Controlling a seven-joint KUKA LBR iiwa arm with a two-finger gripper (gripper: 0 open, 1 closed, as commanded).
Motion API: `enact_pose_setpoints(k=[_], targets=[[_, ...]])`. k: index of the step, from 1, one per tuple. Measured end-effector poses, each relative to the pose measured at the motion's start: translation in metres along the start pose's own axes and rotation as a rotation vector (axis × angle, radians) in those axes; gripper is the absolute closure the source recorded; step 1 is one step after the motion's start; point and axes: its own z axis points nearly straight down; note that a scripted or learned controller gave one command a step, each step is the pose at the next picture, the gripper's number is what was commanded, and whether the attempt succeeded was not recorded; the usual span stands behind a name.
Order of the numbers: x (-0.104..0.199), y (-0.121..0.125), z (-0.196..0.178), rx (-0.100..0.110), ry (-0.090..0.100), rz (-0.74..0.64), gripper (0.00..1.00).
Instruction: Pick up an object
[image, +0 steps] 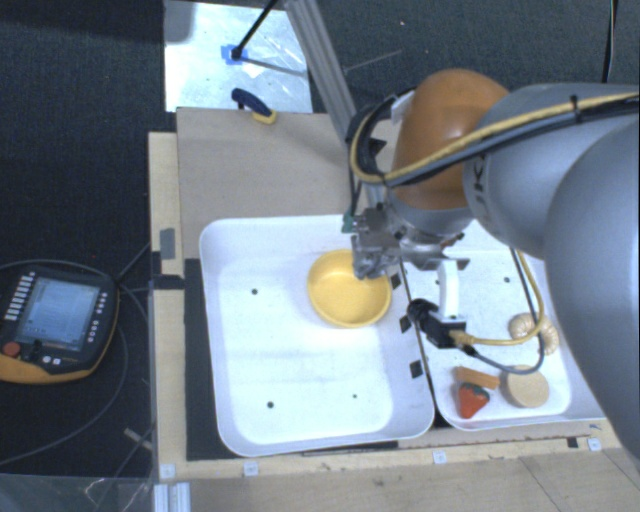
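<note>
A yellow bowl lies in the left white bin, near its far right corner. My gripper hangs right over the bowl's far right rim, at or just inside it. The arm's wrist covers the fingers from above. In the right bin lie a red strawberry-like piece, an orange-brown stick, a tan round disc and a small beige lump.
The big grey arm with its orange band covers most of the right bin. A black cable with a yellow hose hangs over the divider between the bins. A teach pendant lies on the floor at left.
</note>
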Motion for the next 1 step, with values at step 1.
enact_pose_setpoints(k=[1], targets=[[-0.0027, 0.0005, -0.0004, -0.001, -0.001, 0.004, 0.00]])
